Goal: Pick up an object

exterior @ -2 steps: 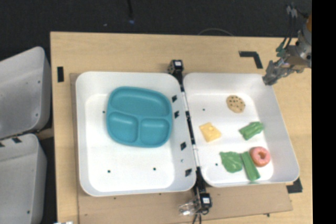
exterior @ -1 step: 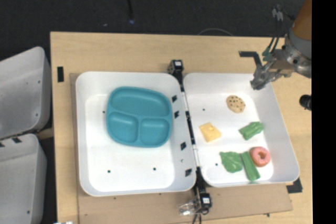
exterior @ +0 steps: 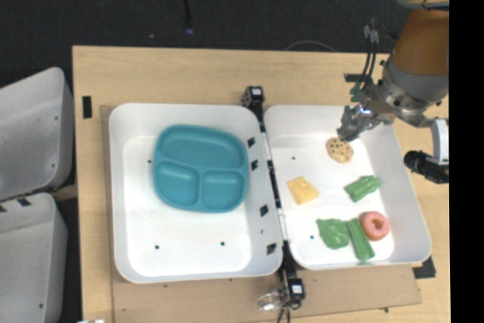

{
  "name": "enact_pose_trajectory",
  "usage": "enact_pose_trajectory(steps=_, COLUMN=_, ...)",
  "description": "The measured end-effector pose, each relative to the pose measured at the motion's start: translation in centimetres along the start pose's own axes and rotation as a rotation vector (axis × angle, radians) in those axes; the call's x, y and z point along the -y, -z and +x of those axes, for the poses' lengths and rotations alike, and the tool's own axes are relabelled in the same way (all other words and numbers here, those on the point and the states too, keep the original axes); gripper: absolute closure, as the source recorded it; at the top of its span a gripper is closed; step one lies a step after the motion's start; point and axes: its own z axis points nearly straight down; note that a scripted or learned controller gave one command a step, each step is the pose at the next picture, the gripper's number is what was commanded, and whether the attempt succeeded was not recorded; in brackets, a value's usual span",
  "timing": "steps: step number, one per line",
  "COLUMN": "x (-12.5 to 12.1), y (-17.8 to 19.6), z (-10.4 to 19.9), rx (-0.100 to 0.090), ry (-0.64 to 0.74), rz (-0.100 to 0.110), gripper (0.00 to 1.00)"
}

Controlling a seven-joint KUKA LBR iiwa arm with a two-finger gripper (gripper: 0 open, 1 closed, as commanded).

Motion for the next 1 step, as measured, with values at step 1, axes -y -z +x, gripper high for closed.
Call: enact_pose_trajectory(steps=1, x=2.18, y=-0.6, z=5.52, rx=0.001, ry=0.0, rz=-0.001, gripper=1.0)
